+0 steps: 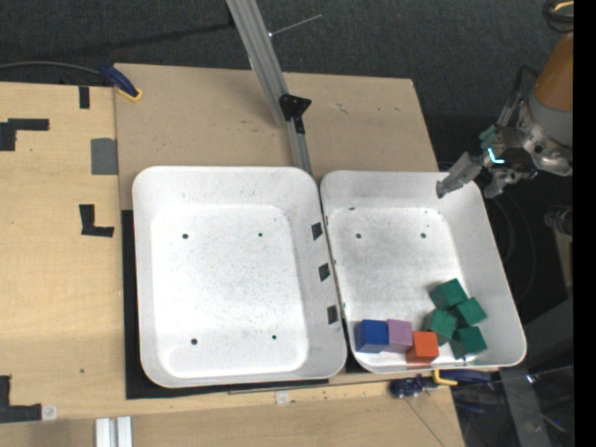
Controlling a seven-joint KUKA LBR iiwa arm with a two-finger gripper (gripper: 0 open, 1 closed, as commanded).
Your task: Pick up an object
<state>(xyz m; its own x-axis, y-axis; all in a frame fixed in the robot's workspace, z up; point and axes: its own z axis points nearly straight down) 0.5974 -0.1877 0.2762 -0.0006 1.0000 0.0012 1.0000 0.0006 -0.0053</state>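
Observation:
Several small blocks lie bunched in the near right corner of the right bin point(391, 250): a blue block point(372, 333), a purple block point(399, 332), an orange block point(425, 345) and several green blocks point(455, 317). My gripper point(469, 184) hangs over the bin's far right rim, well away from the blocks. Its fingers are spread apart, open, with nothing between them. One grey finger point(453, 179) points down and left toward the bin's rim.
The left bin point(223, 268) sits beside the right one, joined by black clips along the shared edge. A slanted metal rail point(265, 54) runs from the top down to the bins' far edge. The wooden bench extends left.

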